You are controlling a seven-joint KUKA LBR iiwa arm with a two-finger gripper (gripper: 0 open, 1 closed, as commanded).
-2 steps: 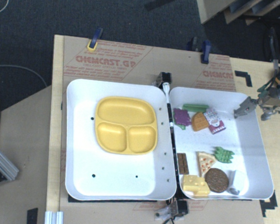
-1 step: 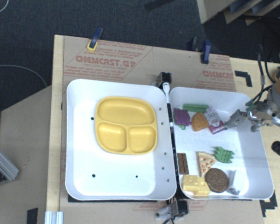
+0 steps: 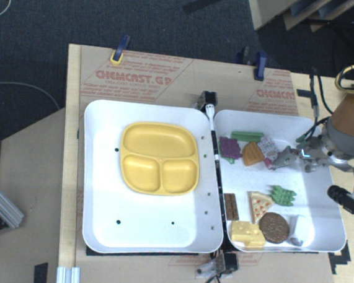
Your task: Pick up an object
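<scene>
A: Gripper [image 3: 279,159] state?

B: Low in the right bin [image 3: 319,214], pointing left. Fingers look nearly closed, nothing visibly between them. Can't say more, it's small and grey on white.

A: Closest object?

B: Orange lump [image 3: 253,154], just left of the tips, near but apart. Wrapper [image 3: 267,144] just up-left of the tips, grape bunch [image 3: 229,148] further left, green bean [image 3: 247,136] beyond that.

A: Toward the near side?

B: Green leafy piece [image 3: 282,195] just below the hand. Pizza slice [image 3: 258,205], cookie [image 3: 274,227] and cheese [image 3: 247,233] further down.

A: How would the lump handle?

B: My guess: light hollow plastic toy, stiff, a bit slick and rounded. Grip across its widest middle or it may squirt out. Flat ones like the pizza look harder.

A: Left bin?

B: Yellow tray [image 3: 160,157], far left of the hand.
</scene>
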